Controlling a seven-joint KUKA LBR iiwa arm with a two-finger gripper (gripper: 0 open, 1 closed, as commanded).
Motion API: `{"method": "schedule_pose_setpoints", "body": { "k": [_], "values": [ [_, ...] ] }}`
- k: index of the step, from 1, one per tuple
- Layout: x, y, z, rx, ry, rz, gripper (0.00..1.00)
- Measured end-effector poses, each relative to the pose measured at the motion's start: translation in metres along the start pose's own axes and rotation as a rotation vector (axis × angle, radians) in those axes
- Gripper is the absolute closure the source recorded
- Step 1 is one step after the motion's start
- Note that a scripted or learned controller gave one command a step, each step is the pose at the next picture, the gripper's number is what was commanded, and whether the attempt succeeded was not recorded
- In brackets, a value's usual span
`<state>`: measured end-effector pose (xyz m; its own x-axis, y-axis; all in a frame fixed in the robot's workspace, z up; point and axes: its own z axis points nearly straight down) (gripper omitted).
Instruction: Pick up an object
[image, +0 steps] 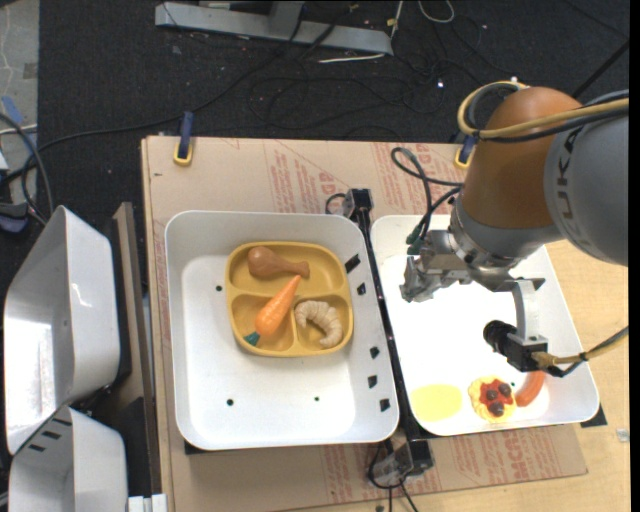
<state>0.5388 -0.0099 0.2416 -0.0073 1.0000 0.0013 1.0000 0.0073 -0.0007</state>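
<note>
Yellow disc (436, 402), fruit tart (492, 396), sausage (531, 387) along right bin's (572, 322) near edge — gripper (421, 282) hovering well apart, far-left, fingers' state can't tell

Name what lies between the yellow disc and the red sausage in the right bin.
A small tart topped with berries sits between the yellow disc and the red sausage, seen in the camera view.

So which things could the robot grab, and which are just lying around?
For grabbing: yellow disc, pizza slice, sausage, chicken leg, carrot, shrimp.

Just there: yellow plate, left bin, right bin, clamps, cables.
</note>
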Motion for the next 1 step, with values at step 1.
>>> {"method": "schedule_pose_setpoints", "body": {
  "k": [1],
  "values": [
    [0.0635,-0.0105,0.001,0.001,0.001,-0.003,1.0]
  ]
}}
